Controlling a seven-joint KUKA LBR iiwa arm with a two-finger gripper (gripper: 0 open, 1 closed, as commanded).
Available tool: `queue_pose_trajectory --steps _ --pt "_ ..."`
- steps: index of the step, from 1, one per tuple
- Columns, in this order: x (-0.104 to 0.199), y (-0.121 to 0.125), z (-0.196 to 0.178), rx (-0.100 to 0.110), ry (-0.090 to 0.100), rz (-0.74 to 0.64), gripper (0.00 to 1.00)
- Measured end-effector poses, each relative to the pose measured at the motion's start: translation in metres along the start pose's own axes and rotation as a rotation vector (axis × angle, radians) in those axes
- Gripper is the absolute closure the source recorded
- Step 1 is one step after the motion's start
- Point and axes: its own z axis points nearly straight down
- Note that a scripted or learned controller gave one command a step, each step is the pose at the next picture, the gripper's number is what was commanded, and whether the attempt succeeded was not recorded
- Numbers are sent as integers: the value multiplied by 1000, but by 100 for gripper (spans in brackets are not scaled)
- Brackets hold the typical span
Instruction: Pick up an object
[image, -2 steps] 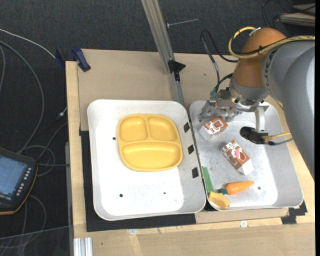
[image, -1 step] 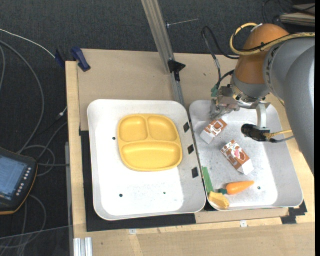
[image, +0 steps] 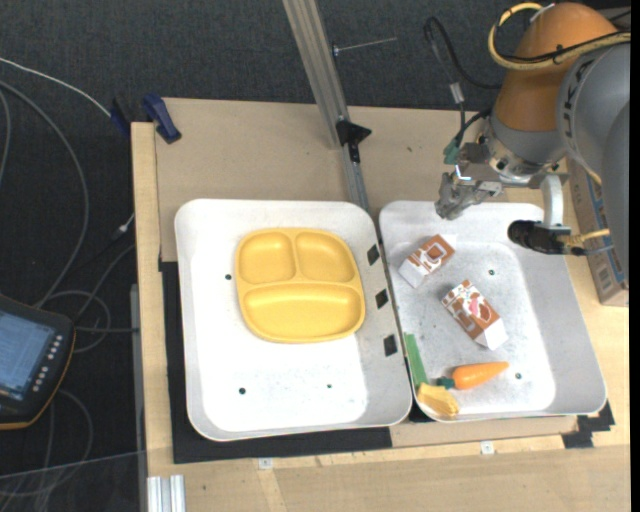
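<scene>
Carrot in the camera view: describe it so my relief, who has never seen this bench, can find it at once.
Look at the right bin, the one without the yellow divided plate. Along its near edge lies the toy carrot, pointing right, beside a yellow piece in the near-left corner. It is the only orange, tapered item; the two cartons farther back are boxy, brown and white.

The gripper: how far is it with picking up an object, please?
Done: nothing looks lifted yet. Both small cartons, the toy carrot and the yellow piece lie in the right bin. In hand: the gripper hangs over that bin's far edge, near the upper carton, with nothing seen between its fingers. Left: descend, grasp an item and raise it.
</scene>
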Motion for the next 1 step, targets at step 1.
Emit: queue_pose_trajectory --steps 1 --pt "-4 4 -46 1 0 -1 100"
